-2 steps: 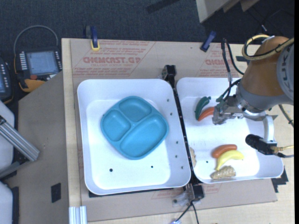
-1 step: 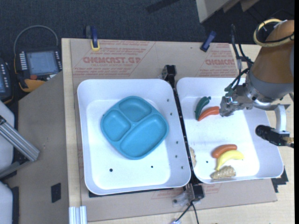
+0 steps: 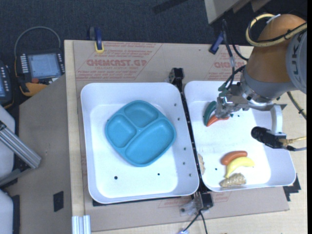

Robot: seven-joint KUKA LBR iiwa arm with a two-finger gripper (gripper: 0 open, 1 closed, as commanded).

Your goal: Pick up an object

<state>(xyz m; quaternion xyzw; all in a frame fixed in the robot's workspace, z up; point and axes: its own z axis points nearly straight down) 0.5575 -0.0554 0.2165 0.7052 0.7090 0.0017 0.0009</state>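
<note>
Where the gripper [image 3: 220, 112] hangs, the carrot [image 3: 210, 115] lies steeply, tip lower-left

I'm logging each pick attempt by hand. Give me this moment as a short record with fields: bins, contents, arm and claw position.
left bin: blue divided plate
right bin: carrot near its left wall; sausage, banana and a pale beige item clustered at its front
arm: reaching in from the right, over the right bin
claw: at the carrot
grasp state: unclear from this view

grey arm [image 3: 273, 82], orange band, black cables, metal gripper [image 3: 225, 105]
</note>
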